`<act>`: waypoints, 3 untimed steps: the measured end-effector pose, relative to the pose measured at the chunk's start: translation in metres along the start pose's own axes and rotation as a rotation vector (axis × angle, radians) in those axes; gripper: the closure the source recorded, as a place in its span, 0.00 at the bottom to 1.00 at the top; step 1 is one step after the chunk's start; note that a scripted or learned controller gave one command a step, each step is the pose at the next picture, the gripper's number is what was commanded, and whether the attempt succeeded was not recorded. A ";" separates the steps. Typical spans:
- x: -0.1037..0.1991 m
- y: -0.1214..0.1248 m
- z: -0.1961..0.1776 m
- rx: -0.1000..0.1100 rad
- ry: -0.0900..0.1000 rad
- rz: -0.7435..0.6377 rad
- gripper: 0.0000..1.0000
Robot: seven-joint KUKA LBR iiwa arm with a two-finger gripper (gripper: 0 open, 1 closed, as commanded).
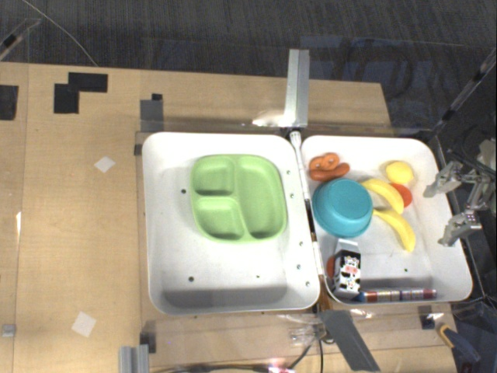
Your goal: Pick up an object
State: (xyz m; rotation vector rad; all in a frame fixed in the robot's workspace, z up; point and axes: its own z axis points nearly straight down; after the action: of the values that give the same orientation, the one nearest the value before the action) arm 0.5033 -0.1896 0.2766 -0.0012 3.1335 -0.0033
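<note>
Bowl (342, 207) round, blue; tray (236, 197) green, three-sectioned; bananas (393, 210) curved.

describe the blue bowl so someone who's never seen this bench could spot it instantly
Start at the right-hand shallow white bin. Against its left wall, about halfway along it, sits a round teal-blue plastic bowl, with a small orange pretzel-shaped toy just above it in the view and yellow plastic bananas beside it. It is the only blue, round item there.

gripper (458, 203) showing as pale grey metal, its two thin fingers (444, 183) forming angular linkages with small dark joints, partly blurring at the frame's edge.
</note>
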 end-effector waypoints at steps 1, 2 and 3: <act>-0.001 -0.015 0.128 -0.003 0.010 0.091 0.00; -0.035 -0.020 0.176 0.011 -0.028 0.051 0.00; -0.058 0.005 0.184 0.008 -0.014 -0.208 0.00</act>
State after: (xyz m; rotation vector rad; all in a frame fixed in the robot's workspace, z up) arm 0.5628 -0.1850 0.0929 -0.3254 3.1032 -0.0173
